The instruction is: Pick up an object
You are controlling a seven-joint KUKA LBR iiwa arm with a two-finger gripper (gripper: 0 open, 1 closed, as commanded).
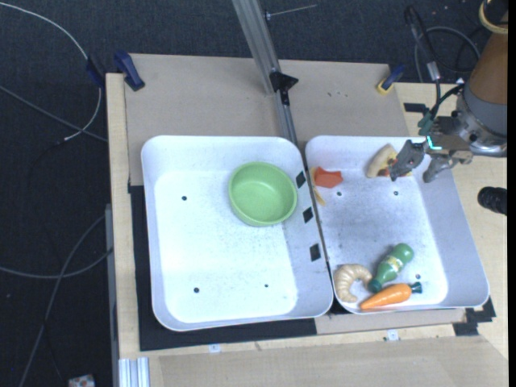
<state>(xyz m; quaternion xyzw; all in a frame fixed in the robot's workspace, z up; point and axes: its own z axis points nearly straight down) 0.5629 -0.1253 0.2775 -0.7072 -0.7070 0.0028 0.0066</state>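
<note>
Seemingly light and stiff, the pale yellow wedge-shaped toy (380, 160) suits a pinch across its narrow sides; the black two-finger gripper (421, 163) hovers beside it, fingers spread

The arm (489, 87) reached in from the right side, above the far right corner of the right bin (451, 240). Its tan-looking upper segment stood over a grey wrist flange, just outside that bin's right wall. From the wrist the gripper (424, 164) pointed leftward over the bin's far end, its two dark fingers (405, 160) spread apart with a gap between them and nothing held there.
</note>
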